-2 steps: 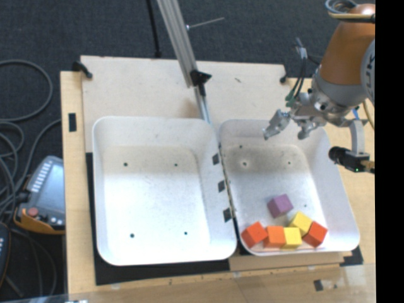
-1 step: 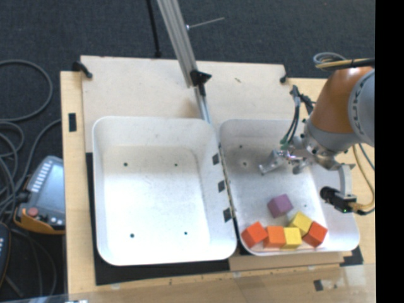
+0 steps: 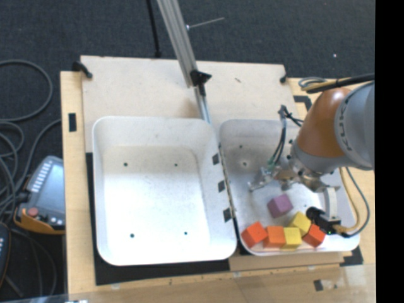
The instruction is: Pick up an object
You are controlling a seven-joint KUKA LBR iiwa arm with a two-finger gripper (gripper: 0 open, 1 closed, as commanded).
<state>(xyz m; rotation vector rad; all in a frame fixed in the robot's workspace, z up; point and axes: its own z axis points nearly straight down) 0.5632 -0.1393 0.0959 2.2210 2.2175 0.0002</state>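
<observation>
Two shallow white bins sit side by side on the bench, the left bin larger in view and the right bin holding all the blocks. Six small blocks lie in the right bin's near half: a purple block sits alone toward the middle, apart from the rest, and just nearer than it a row runs along the near rim, made up of an orange block at the left, a second orange block touching it, a yellow block beside that, and a red-orange block at the right end. Another yellow block rests just behind the row's right part. The grey arm with its orange band reaches in from the right and hangs over the right bin, and its gripper sits just beyond the purple block, toward the far side, with nothing visibly between its fingers; whether the claw is apart or together I cannot tell from this angle. A slanted metal pole rises from the far edge between the bins.
</observation>
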